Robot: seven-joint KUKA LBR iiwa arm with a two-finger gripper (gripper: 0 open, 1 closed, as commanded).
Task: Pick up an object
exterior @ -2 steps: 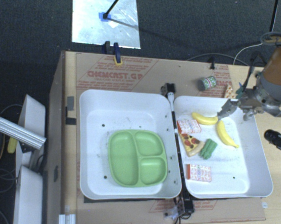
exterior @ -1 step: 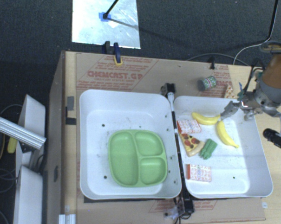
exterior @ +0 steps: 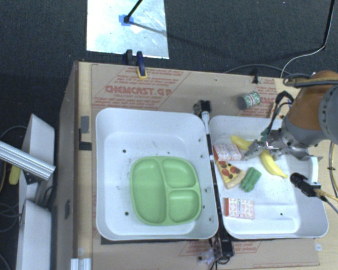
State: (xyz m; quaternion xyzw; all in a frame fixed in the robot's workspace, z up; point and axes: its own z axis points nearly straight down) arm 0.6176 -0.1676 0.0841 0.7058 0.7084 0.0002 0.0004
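Gripper (exterior: 257, 149), closure unclear, hovers beside a smooth curved yellow banana (exterior: 273, 165).

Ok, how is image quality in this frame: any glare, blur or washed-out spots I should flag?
Camera view: the reflective sheet above the bench glares nearly white; the white bins are bright but keep their edges; the green tray, pizza slice and banana read clearly; the gripper area is soft, fine detail smeared.
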